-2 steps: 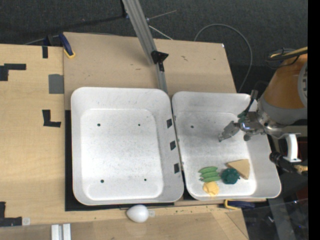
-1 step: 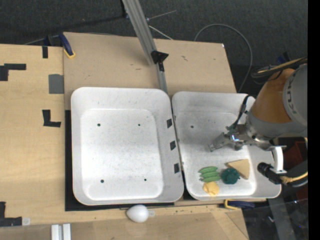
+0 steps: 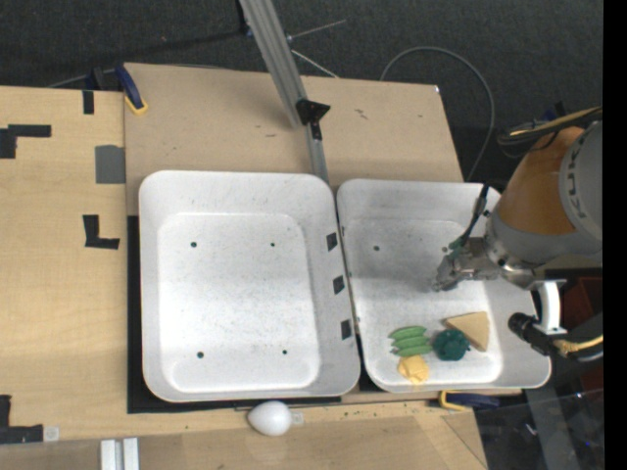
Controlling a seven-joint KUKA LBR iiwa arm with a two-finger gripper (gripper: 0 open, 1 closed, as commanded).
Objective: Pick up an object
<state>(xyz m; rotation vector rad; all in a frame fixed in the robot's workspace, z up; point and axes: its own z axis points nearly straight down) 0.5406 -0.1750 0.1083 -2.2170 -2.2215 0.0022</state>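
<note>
So the bench is a light wood top, kinda scuffed, with a paler section on the left that has some black tape marks and a grey patch stuck on it. Two shallow white bins sit side by side on it: the left bin and the right bin, edges touching in the middle, over a dark mat peeking out along the left side. A white egg-shaped thing lies on the bench just in front of the left bin's near edge. There's a blue and yellow clamp on the far left corner, and a grey metal bar slants over the far side.
</note>
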